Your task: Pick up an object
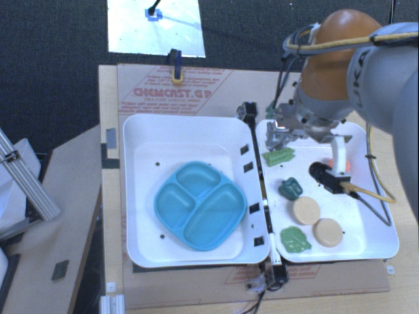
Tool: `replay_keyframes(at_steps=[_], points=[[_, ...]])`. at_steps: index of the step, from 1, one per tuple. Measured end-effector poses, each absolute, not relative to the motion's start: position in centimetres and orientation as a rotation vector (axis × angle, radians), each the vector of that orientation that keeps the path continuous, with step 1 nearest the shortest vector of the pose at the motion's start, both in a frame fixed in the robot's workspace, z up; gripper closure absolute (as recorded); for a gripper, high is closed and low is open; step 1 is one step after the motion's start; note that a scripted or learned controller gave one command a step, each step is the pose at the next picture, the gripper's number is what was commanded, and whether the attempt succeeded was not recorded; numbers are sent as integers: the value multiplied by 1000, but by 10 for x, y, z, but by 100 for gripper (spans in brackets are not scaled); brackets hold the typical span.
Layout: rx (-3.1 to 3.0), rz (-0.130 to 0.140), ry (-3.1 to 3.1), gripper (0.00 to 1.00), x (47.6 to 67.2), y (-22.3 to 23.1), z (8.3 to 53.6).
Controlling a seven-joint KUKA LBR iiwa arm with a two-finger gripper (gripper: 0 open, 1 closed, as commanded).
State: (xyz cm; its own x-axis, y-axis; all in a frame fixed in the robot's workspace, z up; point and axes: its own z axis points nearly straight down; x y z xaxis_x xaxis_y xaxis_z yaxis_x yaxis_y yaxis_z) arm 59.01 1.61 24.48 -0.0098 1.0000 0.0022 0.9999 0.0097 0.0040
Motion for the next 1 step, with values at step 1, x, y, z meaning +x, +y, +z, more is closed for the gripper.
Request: replay_keyframes(at_steps=[1], points=[[2211,3,2229,100,616,58,228]])
